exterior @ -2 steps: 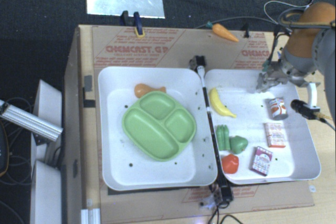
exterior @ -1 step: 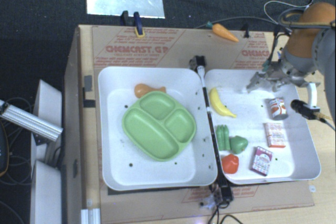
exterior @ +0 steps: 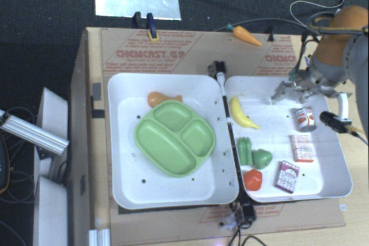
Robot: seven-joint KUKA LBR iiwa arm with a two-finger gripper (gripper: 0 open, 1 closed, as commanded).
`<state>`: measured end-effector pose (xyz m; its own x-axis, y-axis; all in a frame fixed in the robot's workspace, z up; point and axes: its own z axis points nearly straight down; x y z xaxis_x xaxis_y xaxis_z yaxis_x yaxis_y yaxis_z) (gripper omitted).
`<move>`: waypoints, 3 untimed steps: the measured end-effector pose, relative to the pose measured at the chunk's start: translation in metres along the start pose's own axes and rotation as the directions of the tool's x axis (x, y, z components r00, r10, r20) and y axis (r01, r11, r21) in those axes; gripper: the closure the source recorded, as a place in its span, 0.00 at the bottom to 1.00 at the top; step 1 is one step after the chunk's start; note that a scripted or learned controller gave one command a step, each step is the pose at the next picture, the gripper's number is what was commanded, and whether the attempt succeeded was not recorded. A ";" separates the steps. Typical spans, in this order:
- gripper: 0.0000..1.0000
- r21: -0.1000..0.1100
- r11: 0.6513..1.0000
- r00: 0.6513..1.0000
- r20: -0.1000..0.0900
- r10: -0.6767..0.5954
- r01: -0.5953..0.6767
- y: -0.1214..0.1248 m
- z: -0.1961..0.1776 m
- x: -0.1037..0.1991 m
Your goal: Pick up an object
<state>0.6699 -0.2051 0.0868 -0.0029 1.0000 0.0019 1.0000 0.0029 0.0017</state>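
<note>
While gripper (exterior: pixel 292 89) fingers spread wide, holding nothing, small white-red can (exterior: pixel 304 118) lies just below.

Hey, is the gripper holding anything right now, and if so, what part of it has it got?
Nothing is held. The gripper hangs open above the right bin's far end, with bare white floor between its fingers.

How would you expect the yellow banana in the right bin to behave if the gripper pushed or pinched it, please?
The banana looks smooth and curved, so it may pivot or slip aside when nudged. It lies apart from its neighbours, so it could slide freely. It is probably a light toy.
</note>
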 end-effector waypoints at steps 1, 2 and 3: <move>1.00 -0.007 1.000 1.000 0.004 -0.002 0.002 0.001 -0.011 -0.001; 0.00 -0.006 1.000 1.000 0.004 -0.002 0.002 0.001 -0.011 -0.001; 0.00 -0.001 1.000 1.000 0.001 -0.002 0.002 0.001 -0.001 0.000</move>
